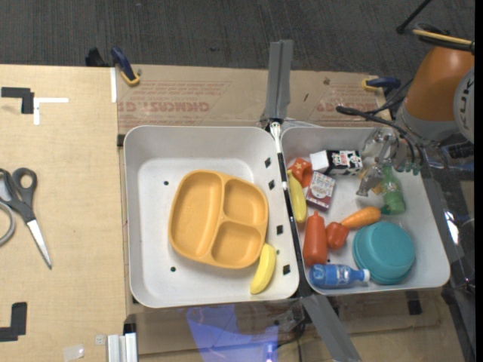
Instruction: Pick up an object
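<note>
My gripper (369,184) hangs low over the back right part of the right bin (432,202), under the arm's orange band. It sits just left of a green toy (393,195) and just above an orange carrot (361,217). A black-and-white carton (343,159) lies close to its left. I see nothing held in it.
The right bin also holds a teal bowl (385,253), a blue bottle (336,276), red items (315,240), a red-white box (322,188) and a banana (298,199). The left bin (143,202) has a yellow divided plate (219,219) and another banana (263,268). Scissors (26,210) lie on the bench at left.
</note>
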Motion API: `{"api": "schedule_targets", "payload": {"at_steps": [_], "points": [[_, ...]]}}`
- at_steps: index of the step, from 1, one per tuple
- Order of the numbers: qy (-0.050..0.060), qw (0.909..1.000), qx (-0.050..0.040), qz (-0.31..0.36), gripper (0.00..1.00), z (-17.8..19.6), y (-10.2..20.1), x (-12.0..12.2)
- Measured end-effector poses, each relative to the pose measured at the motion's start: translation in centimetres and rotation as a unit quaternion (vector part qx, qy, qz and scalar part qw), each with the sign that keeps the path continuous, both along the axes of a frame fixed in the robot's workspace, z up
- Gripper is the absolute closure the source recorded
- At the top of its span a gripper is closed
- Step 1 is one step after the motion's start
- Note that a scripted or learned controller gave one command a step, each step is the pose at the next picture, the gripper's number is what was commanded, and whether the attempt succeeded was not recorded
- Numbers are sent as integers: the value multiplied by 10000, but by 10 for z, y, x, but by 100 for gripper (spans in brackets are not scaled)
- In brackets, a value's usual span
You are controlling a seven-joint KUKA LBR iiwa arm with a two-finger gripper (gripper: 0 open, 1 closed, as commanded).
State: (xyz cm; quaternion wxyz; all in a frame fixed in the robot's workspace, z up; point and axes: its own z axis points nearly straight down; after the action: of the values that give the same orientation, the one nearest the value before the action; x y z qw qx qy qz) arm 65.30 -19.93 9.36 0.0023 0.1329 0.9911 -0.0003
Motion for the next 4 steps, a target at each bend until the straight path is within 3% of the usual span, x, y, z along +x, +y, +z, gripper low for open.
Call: {"api": "schedule_targets", "payload": {"at_steps": [1,2,3,4], "points": [[-32,10000,-14,14,100,11,0,2],[-30,10000,-11,13,0,11,1,2],[-62,10000,-22,26,100,22,1,4],[-61,10000,-22,27,0,22,2,4]]}}
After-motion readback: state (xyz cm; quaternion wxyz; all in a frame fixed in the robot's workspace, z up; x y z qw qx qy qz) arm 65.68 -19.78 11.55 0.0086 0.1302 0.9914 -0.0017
